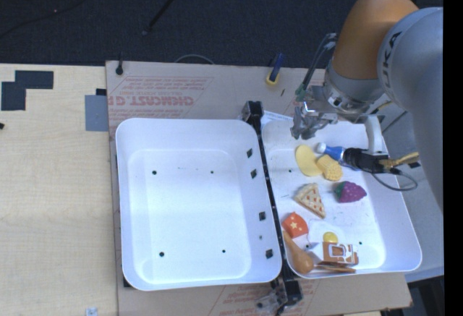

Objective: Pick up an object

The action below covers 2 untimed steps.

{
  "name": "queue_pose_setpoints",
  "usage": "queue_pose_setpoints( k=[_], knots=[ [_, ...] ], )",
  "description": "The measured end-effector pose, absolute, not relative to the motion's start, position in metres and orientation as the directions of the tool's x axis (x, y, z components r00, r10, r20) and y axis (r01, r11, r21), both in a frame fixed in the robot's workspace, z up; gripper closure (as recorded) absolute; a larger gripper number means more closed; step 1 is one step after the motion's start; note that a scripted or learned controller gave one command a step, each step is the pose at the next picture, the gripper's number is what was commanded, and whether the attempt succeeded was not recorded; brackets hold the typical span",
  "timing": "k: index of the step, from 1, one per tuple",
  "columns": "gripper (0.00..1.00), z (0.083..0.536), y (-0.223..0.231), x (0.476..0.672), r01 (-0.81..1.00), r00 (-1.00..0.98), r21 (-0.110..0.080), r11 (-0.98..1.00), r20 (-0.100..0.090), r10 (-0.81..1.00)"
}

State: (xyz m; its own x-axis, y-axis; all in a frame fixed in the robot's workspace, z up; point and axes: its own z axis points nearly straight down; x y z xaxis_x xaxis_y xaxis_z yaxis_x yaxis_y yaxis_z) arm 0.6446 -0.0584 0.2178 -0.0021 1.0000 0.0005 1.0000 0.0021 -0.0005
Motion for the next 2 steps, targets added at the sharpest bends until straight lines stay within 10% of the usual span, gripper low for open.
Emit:
queue_pose_setpoints(
  k=[2],
  knots=[
    [1.00,0.195,0.061,0.644,1.000,-0.004,-0.002,0.004,0.001,1.000]
  ],
)
